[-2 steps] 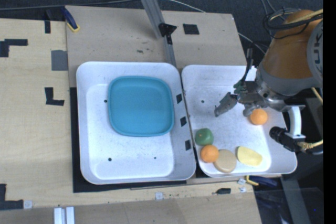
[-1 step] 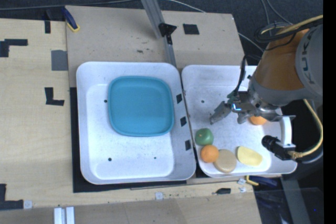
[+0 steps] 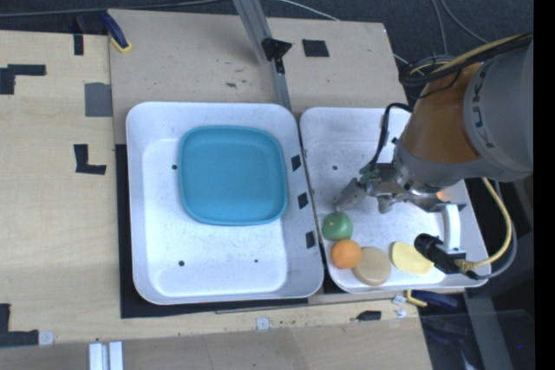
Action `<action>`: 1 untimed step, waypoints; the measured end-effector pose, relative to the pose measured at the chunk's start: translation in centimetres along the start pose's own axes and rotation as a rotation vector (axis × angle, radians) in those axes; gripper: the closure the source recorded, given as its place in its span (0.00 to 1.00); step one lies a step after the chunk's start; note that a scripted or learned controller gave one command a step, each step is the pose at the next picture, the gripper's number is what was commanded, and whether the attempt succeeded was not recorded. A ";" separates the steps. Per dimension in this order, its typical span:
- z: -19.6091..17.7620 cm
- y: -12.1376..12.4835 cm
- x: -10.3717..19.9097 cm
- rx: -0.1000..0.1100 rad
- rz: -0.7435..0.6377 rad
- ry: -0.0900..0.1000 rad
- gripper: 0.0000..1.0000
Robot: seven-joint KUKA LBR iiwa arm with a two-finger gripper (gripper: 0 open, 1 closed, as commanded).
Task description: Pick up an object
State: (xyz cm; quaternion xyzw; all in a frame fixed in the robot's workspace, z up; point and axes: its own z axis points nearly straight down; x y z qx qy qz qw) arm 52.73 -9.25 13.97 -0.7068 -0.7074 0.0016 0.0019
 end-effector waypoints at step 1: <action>-1.2 0.1 0.0 -0.003 0.000 0.000 1.00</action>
